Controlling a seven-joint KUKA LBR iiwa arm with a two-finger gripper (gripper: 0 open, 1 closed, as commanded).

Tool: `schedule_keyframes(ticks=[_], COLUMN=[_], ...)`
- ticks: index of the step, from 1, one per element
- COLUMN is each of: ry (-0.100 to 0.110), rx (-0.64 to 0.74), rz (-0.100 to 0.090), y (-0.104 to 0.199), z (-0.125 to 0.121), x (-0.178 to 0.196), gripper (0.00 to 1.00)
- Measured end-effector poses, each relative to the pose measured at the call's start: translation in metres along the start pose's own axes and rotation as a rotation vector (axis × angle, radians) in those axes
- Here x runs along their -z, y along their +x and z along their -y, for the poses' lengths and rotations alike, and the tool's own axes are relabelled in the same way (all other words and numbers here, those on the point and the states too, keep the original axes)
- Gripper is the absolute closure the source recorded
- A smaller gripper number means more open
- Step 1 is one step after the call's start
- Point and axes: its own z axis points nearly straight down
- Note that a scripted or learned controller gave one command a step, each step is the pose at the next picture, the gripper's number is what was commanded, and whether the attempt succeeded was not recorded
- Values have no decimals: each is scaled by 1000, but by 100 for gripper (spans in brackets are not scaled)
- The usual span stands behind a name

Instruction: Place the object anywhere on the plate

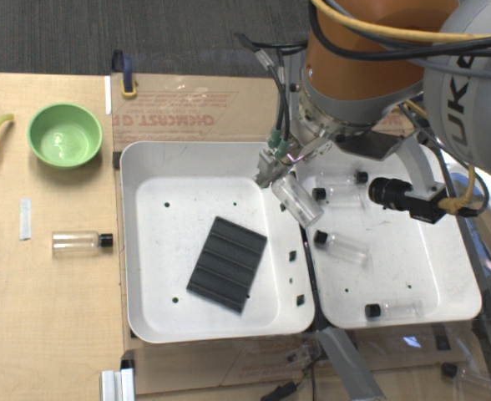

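A black ribbed plate (227, 264) lies flat in the left white bin (129, 249), turned at a slant. My gripper (270, 174) hangs over the wall between the two bins, above the plate's far right. A clear vial (298, 201) sits tilted just under the fingertips, straddling that wall, and the fingers look shut on its upper end. The vial is up and to the right of the plate, apart from it.
Several more clear vials with black caps lie in the right bin (467, 261), such as one (339, 246) near the middle and one (393, 310) at the front. On the bench at left stand a green bowl (65, 134) and another vial (78, 241).
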Motion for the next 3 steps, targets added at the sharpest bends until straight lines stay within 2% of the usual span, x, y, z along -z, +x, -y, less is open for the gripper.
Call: schedule_keyframes(ticks=[1, 2, 3], ry=[2, 3, -1], rx=[47, 229, 137], rz=[-1, -2, 0], y=[35, 74, 18], z=[21, 2, 36], x=[-99, -181, -47], gripper=[100, 100, 100])
